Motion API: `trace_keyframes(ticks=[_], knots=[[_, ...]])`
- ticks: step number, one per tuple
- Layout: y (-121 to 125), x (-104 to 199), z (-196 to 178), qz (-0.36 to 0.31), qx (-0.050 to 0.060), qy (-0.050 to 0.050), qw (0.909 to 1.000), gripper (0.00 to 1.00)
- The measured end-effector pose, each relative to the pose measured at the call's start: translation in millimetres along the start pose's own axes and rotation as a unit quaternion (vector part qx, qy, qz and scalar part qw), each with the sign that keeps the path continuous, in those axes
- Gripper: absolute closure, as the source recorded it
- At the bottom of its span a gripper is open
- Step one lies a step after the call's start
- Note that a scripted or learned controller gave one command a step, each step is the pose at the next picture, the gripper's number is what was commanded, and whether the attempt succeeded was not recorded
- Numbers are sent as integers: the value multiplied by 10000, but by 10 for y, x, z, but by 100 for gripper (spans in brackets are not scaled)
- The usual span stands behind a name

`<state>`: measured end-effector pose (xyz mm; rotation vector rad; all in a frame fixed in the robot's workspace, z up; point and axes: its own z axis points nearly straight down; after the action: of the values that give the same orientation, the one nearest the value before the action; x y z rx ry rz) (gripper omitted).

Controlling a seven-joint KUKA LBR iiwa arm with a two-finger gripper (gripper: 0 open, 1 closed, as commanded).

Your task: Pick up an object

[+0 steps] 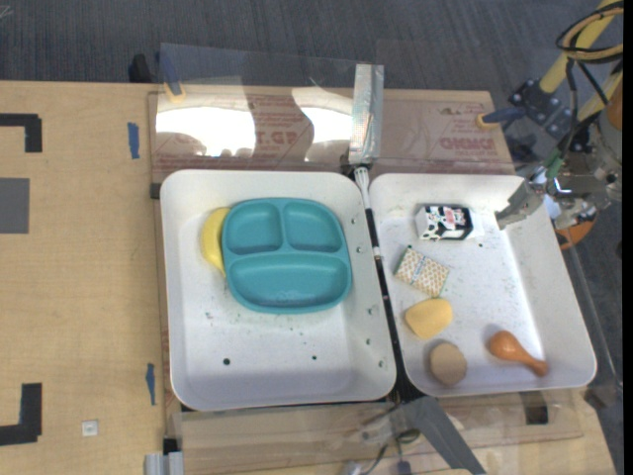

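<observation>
The right bin (554, 285) holds a black-and-white carton (443, 222) near its back, a patterned tan packet (422, 271) in the middle, a yellow lump (428, 317), a tan egg-shaped object (447, 362) at the front and an orange drumstick-shaped toy (514, 350) at the front right. My gripper (519, 206) hangs over the bin's back right edge, to the right of the carton and apart from it. Nothing shows in its grasp.
The left bin (198, 344) bears a teal divided plate (287, 253) lying over a yellow object (212, 236). A clear panel (257, 107) and a metal post (366, 107) stand behind the bins. Cables and arm hardware (574, 87) crowd the right side.
</observation>
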<state>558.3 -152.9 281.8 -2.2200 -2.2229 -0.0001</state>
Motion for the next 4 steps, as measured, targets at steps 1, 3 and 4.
trace_keyframes(ticks=[1,3,4], knots=[[-135,-185,592,488,24,3,9988,0],[-683,-47,1753,1137,14,14,9935,0],[-762,-463,1027,121,-26,-14,9999,0]])
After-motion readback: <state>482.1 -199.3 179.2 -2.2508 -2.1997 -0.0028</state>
